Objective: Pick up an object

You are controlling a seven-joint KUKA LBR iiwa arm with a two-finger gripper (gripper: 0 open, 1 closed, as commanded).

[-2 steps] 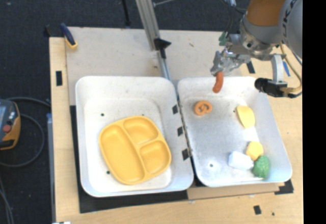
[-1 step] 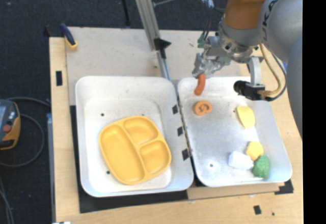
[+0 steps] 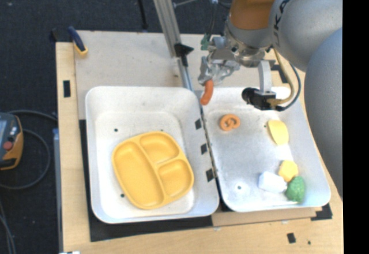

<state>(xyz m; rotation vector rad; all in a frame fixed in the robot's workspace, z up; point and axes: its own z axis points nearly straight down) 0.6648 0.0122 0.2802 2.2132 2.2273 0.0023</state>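
My gripper [image 3: 209, 81] hangs over the back end of the divide between the two bins, shut on a small orange-red stick-shaped object [image 3: 206, 93]. The object dangles from the fingertips, lifted just above the rims. In the right bin [image 3: 248, 152] lie an orange ring-shaped piece [image 3: 229, 123], a pale yellow oval piece [image 3: 278, 131], a yellow chunk [image 3: 288, 170], a white block [image 3: 270, 181] and a green broccoli-like piece [image 3: 296, 189]. The left bin [image 3: 101, 114] holds a yellow divided plate [image 3: 153, 169].
A slanted aluminium post [image 3: 164, 10] rises just left of the gripper, behind the bins. A black fitting with cabling [image 3: 259, 98] hangs at the right bin's back. The arm's grey body covers the right bin's far right side.
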